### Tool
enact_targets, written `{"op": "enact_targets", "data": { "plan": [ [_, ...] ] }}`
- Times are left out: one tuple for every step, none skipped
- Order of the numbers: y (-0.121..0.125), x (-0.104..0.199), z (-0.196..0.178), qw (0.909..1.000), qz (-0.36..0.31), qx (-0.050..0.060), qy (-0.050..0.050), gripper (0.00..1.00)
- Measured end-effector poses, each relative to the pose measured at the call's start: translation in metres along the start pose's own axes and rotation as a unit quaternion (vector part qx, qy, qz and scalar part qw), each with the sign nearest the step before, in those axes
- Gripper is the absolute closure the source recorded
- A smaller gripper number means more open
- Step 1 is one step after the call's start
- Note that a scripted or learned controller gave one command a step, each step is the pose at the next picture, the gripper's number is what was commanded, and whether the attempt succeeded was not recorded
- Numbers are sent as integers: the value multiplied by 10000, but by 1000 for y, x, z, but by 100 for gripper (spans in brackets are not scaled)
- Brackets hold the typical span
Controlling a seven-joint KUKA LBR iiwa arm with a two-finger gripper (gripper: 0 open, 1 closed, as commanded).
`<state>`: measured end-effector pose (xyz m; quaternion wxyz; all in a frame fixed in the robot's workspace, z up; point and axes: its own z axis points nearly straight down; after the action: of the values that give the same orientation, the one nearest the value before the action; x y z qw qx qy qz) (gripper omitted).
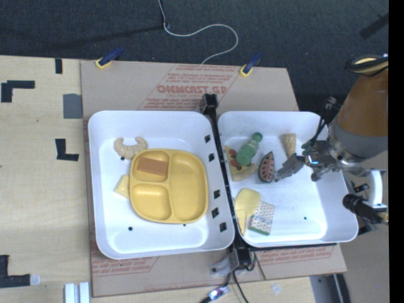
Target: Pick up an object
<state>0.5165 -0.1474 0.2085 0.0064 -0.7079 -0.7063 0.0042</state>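
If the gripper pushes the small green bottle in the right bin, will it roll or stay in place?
The green bottle lies on its side, so it would probably roll if pushed across its length. It looks like a light toy, likely easy to lift. Its smooth round body may slip between the fingers of the gripper.

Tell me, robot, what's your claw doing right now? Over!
Claw over right bin, nothing between fingers. Watermelon slice sits just left of it, not picked. Green bottle close beside the slice.
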Motion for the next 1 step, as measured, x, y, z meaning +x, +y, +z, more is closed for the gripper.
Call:
{"op": "enact_targets", "data": {
  "plan": [
    [3, 0, -7, 10000, -18, -64, -12, 0]
  ]
}}
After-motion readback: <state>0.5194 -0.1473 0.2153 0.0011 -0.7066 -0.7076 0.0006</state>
